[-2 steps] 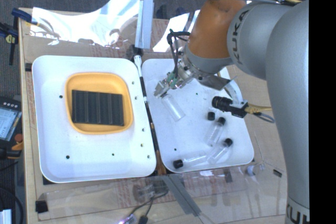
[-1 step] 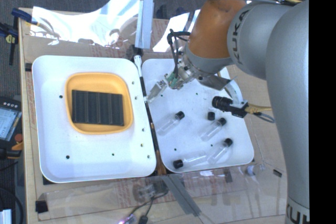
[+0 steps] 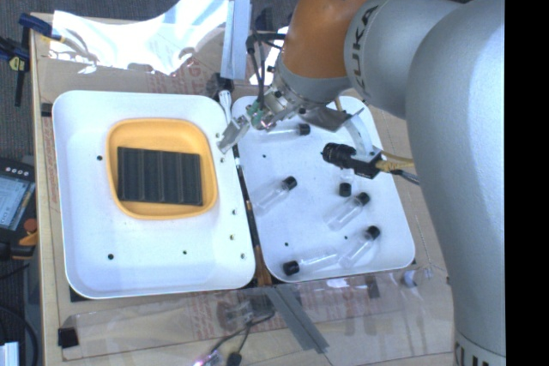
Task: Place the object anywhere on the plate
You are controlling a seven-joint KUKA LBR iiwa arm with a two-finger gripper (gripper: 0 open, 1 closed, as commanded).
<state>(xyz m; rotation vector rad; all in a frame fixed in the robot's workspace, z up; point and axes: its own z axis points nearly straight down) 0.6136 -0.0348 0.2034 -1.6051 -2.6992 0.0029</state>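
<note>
Vials [image 3: 279, 190] with black caps are scattered in the right bin [image 3: 390, 249], well apart from the yellow plate [image 3: 159, 135] in the left bin [image 3: 77, 210], so none is placed yet. End effector [image 3: 257, 117] is positioned over the divide; its opening cannot be told.

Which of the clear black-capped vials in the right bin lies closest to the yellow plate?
The vial lying by itself toward the bin's left side, black cap pointing upper right.

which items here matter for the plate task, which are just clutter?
Job:
- yellow plate, left bin
- capped clear vials, right bin
- tool at the bins' divide

Clutter:
- foil sheet behind the bins
- handheld device, left edge
</note>
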